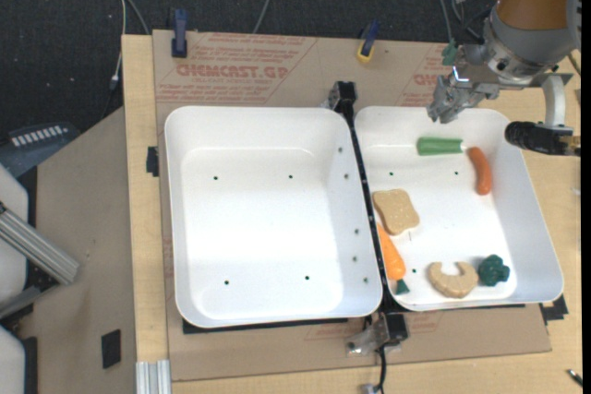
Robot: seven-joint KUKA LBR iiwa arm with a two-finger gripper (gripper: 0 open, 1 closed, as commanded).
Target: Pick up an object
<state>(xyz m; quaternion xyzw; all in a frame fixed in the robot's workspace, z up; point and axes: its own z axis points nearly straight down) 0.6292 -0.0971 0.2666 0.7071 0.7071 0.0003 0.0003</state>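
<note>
Two white bins are shown side by side: the left bin [259, 217] and the right bin [517, 226]. In the latter are seen, left to right, an orange carrot [391, 256], a bread slice [397, 211], a green stick [439, 145], a bitten cookie [452, 280], an orange sausage [481, 171] and a dark green piece [493, 269]. The gripper [447, 109] is held above the green stick; nothing is seen gripped.

Bright, even light from above; the white bins [268, 129] look almost overexposed, shadows stay soft, and the picture is slightly grainy.
</note>
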